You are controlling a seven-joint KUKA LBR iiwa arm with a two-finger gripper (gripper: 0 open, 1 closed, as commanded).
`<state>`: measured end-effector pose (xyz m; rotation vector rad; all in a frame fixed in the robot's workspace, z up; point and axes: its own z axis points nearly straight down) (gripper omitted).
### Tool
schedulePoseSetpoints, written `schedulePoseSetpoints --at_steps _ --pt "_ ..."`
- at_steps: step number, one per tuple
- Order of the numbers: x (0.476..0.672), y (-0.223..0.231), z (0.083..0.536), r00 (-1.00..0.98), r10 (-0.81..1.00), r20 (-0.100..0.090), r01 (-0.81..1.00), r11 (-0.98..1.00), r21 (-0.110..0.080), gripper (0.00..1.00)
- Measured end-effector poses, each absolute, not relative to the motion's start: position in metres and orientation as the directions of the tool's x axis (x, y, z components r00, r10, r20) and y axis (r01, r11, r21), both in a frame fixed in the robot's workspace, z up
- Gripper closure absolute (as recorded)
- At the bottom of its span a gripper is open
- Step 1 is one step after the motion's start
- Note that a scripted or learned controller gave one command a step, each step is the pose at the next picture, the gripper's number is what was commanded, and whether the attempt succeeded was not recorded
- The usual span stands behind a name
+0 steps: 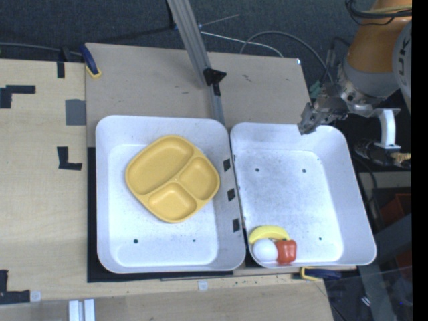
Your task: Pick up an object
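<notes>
Gripper (311, 120) over far rim of right bin (348, 179); grasp state can't tell. Yellow banana-like piece (269, 232), white ball (265, 250), red block (287, 251) packed tight in near-left corner w/ walls on 2 sides. Left bin (110, 206): glossy yellow 3-section plate (172, 178). Bin floors speckled.

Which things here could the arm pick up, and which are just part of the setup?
Pickable: yellow divided plate, yellow banana, white egg, red pepper.
Setup: left bin, right bin, blue clamp, gripper over the right bin's far corner.
</notes>
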<state>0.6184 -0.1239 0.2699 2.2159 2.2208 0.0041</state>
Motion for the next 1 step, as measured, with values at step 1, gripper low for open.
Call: schedulePoseSetpoints --at_steps 1 --pt "0.611 -0.0727 0.2509 -0.006 1.0 0.001 1.0 0.006 -0.003 1.0"
